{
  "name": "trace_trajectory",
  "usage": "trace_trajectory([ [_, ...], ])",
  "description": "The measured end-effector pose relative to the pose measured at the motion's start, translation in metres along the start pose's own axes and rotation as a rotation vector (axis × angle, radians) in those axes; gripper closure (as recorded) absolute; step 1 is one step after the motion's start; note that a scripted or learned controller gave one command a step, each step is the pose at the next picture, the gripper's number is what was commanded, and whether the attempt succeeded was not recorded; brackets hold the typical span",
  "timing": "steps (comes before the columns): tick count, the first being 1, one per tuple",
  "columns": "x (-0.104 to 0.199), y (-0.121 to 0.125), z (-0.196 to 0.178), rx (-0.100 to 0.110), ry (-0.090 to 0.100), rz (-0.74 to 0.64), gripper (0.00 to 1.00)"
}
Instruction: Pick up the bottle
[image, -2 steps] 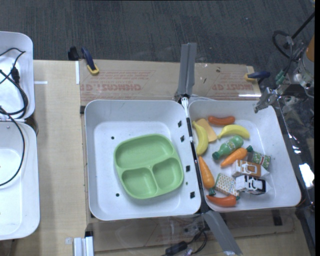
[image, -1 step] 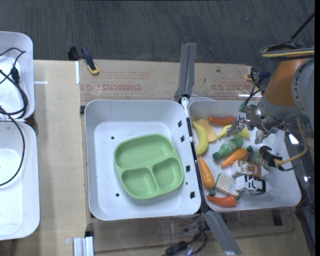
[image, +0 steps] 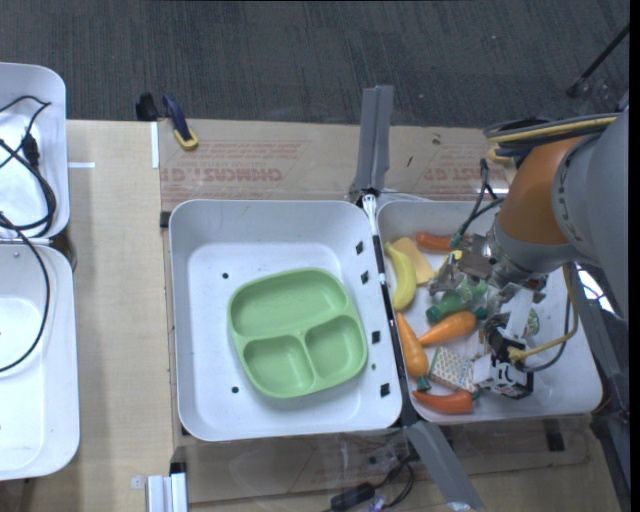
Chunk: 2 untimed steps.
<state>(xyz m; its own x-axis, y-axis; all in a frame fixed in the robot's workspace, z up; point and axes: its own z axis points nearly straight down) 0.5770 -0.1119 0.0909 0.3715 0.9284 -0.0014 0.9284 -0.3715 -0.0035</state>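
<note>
So the arm's pincer (image: 468, 275) is down in the right-hand shallow white bin (image: 575, 385), buried in the toy pile, and honestly I can't tell whether it's spread or pinched on anything; the wrist and cables hide too much.

Right under and beside it there's a dark green plastic thing (image: 462, 300) which I'm guessing is the bottle, lying on its side among the toys. It's small and half covered, so I'm not certain of that.

If it is, I'd expect it to be light, stiff and hollow, with a smooth skin that likes to squirt out of a two-finger pinch. Best bet is probably across the body at its middle, square to the long axis, not the tapered neck.

Crowding it: an orange plastic carrot (image: 450, 327) just below, a yellow plastic banana (image: 402, 277) to the side, and a second orange carrot-shaped toy (image: 412, 347) along the bin wall. Further out are a red plastic chili pepper (image: 446, 402) and a speckled flat packet (image: 453, 370).

The other bin (image: 195, 300) holds a pale green divided plastic tray (image: 297, 330).
</note>
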Motion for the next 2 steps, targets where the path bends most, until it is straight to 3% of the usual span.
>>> trace_trajectory([
  [1,-0.001,0.0,-0.009,0.001,-0.001,0.005,1.0],
  [2,0.079,0.029,-0.1,-0.002,-0.001,0.026,1.0],
])
